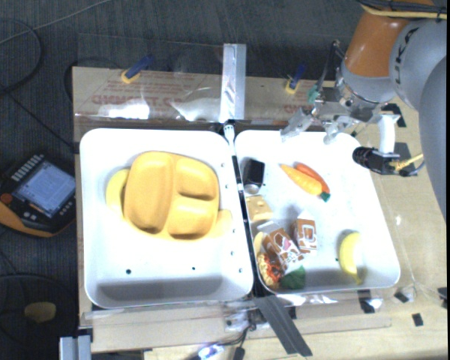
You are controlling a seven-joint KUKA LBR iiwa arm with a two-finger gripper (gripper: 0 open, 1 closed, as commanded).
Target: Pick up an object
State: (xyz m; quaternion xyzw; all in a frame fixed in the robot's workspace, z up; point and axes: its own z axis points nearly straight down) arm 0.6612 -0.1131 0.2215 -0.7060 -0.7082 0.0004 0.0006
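Orange band (pixel 375 40) with part-legible "KU" lettering above open, empty pincer (pixel 313 128) over right bin (pixel 375 193) rim.

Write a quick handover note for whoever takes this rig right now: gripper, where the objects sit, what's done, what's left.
Gripper: open, holding nothing, above the right bin's far rim.
Right bin: carrot nearest the fingers, black block by the divider, banana at the near right, snack packets near the front.
Left bin: large yellow tray.
Done: nothing picked.
Left: descend, close on one object, lift. The carrot looks easiest.
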